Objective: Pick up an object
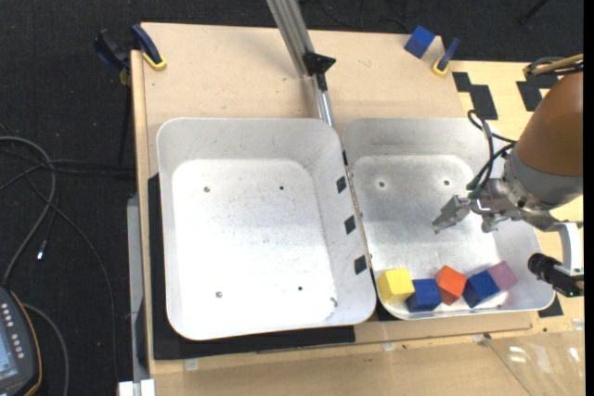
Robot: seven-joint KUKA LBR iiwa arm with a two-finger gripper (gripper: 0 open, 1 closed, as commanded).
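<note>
Five little blocks sit in a row along the near edge of the right bin (408,144): from left to right, a yellow block (395,283), a blue block (425,294), an orange block (451,283), another blue block (482,288) and a pale purple block (503,274). They touch each other, so a grab could bump one, push the rest away and catch none. Just past them hangs the gripper (452,212), holding nothing and touching no block; whether it is spread or pressed together is not clear.

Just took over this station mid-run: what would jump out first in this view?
A row of colored blocks (yellow, blue, orange, blue, purple) huddles along the near edge of the right bin. The gripper hangs above that bin's floor, behind the blocks. A lone blue block sits on the bench's far edge.
</note>
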